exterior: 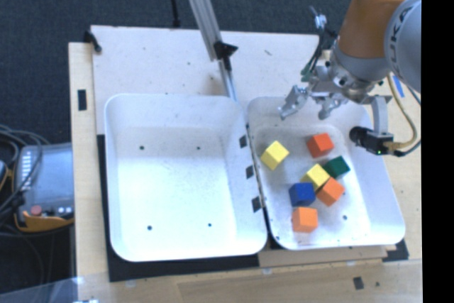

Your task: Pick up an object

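Note:
The right bin [379, 213] holds several small cubes. A yellow cube [274, 155] lies apart at the left, and an orange-red cube [320, 145] sits near the middle back. A green cube [338, 167], a second yellow cube [317, 175], an orange cube [330, 191], a blue cube [301, 194] and another orange cube [305, 218] cluster toward the front. My gripper [309, 106] hangs over the bin's back edge, above and behind the cubes. Its fingers are spread open with nothing between them.
The left bin [177, 174] stands beside the right one. A slanted metal rod [206, 18] reaches down to the gap between the bins at the back. A black cable and connector [369, 138] hang off the wrist over the right bin.

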Controlling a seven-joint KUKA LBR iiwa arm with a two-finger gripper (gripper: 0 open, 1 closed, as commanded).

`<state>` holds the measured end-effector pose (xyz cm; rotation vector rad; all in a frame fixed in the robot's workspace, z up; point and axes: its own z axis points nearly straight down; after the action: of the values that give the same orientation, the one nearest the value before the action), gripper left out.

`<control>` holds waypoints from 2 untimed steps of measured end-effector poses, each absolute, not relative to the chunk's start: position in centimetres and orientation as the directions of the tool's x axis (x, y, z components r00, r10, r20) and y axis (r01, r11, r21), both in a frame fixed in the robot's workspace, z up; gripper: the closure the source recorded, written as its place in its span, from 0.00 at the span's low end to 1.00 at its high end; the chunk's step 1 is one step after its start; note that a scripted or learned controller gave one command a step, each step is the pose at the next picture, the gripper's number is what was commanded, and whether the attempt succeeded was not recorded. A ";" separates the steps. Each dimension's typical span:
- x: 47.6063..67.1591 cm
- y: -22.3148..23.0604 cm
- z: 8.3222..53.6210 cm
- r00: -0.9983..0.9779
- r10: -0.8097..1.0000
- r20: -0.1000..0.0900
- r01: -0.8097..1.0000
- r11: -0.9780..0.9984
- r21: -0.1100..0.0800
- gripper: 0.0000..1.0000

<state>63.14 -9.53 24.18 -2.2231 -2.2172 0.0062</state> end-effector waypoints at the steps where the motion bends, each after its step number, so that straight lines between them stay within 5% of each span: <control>1: 63.7 -10.5 18.8 0.004 1.000 -0.002 1.000 -0.004 -0.005 0.00; 2: 63.6 -9.6 13.8 0.002 1.000 -0.001 1.000 -0.002 -0.005 0.00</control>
<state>63.60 -9.61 13.82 -2.2218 -2.2170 0.0059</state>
